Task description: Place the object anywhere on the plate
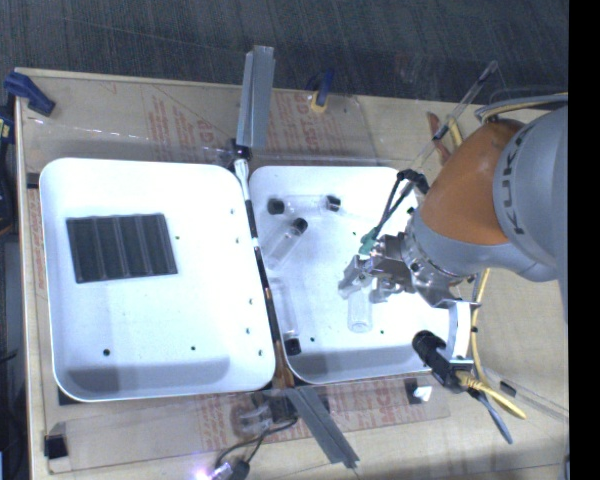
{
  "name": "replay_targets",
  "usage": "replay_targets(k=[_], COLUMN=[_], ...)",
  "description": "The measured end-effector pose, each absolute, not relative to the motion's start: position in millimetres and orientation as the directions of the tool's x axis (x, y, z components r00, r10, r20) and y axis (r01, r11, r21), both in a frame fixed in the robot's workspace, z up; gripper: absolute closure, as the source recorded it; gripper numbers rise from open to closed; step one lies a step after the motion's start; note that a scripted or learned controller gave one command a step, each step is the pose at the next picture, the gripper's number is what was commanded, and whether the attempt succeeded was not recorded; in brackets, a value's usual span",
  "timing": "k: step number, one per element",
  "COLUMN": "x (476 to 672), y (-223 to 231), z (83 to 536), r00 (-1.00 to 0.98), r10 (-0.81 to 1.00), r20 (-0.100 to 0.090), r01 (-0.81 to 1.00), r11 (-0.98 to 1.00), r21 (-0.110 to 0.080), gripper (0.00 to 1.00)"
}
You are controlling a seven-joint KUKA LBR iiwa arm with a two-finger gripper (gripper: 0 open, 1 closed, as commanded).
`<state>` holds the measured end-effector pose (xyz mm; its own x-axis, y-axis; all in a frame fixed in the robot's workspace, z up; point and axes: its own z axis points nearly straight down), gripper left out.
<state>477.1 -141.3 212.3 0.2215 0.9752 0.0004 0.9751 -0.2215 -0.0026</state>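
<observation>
The likely object is one of the small clear vials with dark caps lying in the right bin [310, 363]. One vial [288, 236] lies slantwise near the bin's ten o'clock corner, a second clear tube [359, 313] lies near the middle just below the gripper [373, 280], and two dark caps or short vials [276, 206] [333, 203] sit toward twelve o'clock. They look light, rigid and smooth, so I would judge them slippery and apt to roll; taking one across the barrel, near its middle, seems safest. The gripper hangs over the bin's centre, at about nine o'clock from the orange wrist, and whether it is spread or closed I cannot tell. The dark ribbed plate [120, 246] rests in the left bin [140, 373], well apart at nine o'clock.
</observation>
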Motion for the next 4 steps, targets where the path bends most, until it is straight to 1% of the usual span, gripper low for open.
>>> replay_targets(k=[1,2,3,4], x=[527.9,532.7,509.8,500.9], y=[-66,-1,77,126], z=[214,190,190,159], r00=[0.348,0.431,0.774,0.95], r10=[0.937,0.902,0.634,0.312], r20=[0.0,-0.002,-0.003,-0.007], r01=[0.937,0.902,0.634,0.312], r11=[-0.348,-0.431,-0.774,-0.95], r21=[-0.006,-0.009,-0.006,-0.001], gripper=[1.0,1.0,1.0,1.0])
